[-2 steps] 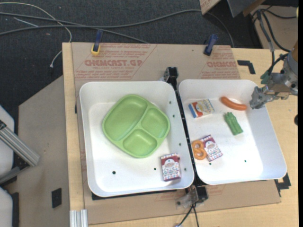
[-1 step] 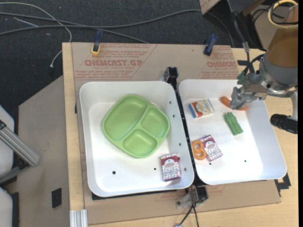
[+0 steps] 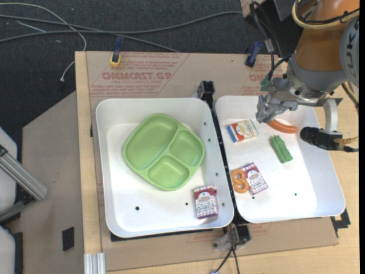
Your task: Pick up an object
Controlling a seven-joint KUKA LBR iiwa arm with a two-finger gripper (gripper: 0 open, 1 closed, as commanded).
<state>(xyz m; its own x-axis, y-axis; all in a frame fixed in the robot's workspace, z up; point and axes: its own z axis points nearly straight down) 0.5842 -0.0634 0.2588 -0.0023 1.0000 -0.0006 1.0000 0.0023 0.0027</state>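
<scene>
Several light items sit in my right bin (image 3: 319, 201), and with the end effector (image 3: 267, 114) hovering, grip state unclear, over the orange carrot (image 3: 283, 127), I'd pinch that slick, stiff toy across its middle.
</scene>
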